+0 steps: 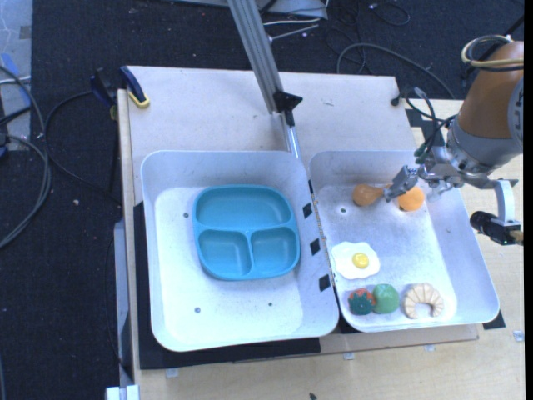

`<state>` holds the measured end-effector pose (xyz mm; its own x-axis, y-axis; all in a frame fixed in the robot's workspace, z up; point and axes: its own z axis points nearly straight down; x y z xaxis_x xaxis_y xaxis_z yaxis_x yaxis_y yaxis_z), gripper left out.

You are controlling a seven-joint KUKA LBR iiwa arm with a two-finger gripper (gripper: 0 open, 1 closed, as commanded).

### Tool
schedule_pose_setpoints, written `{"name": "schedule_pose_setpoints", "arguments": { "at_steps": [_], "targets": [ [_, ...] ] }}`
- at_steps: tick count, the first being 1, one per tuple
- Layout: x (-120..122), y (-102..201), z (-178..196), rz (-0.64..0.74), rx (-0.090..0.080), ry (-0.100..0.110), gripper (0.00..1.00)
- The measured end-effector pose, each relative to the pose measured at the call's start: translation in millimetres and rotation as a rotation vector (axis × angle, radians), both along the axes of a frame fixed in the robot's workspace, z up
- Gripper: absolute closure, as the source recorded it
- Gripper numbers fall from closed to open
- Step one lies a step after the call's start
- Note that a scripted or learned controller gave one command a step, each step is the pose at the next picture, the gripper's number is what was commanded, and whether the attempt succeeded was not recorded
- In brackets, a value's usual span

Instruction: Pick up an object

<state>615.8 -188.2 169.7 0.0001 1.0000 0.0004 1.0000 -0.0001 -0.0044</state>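
The end effector is down in the right bin, reaching for food; I cannot tell its grip, with a brown lump and an orange piece right beside it, so next it must close on one and lift.

A robotics lab is showing here: cables are trailing across dark carpet, an aluminium camera post is rising from the surface, and toy food is lying in white bins.

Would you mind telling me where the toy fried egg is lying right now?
The fried egg lies in the right bin, near its left wall, above the green and red vegetable and left of the croissant.
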Motion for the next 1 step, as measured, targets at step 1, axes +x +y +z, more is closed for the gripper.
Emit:
{"name": "schedule_pose_setpoints", "arguments": {
  "at_steps": [1],
  "targets": [
    [9.0, -0.1, -49.4, 0.003, 0.000, -0.001, 0.00]
  ]
}}
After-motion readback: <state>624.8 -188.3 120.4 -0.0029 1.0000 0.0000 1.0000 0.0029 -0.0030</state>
